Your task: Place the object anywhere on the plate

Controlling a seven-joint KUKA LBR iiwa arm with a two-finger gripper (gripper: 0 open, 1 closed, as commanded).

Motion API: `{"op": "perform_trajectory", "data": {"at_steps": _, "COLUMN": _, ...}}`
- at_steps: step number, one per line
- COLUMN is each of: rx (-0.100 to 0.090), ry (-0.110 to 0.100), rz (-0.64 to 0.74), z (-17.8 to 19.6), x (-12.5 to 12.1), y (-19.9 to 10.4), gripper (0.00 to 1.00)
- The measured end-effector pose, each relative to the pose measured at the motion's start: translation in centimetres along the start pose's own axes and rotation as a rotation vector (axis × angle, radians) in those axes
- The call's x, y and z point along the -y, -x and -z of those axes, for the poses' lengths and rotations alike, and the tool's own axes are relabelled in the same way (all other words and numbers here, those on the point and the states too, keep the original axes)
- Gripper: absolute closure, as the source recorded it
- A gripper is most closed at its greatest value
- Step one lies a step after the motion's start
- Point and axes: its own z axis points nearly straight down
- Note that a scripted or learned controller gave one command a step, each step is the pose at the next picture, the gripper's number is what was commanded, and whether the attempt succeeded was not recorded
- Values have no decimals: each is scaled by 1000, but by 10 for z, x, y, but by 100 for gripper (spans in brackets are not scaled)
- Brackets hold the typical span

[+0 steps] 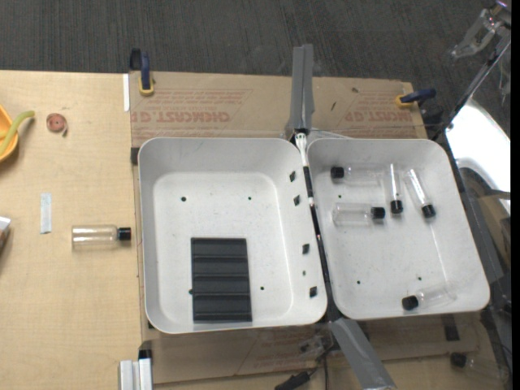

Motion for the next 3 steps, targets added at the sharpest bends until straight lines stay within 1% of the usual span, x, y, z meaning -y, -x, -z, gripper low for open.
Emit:
{"op": "perform_trajectory", "data": {"at_steps": 1, "rx": 0, "ry": 1, "rz": -78, "z": 0, "x": -28, "y": 40, "gripper": 0}}
{"op": "perform_trajectory", "data": {"at_steps": 2, "rx": 0, "ry": -1, "rz": -203, "z": -1, "x": -23, "y": 49, "gripper": 0}}
{"op": "perform_trajectory", "data": {"at_steps": 3, "rx": 0, "ry": 0, "rz": -163, "z": 0, "x": -4, "y": 65, "gripper": 0}}
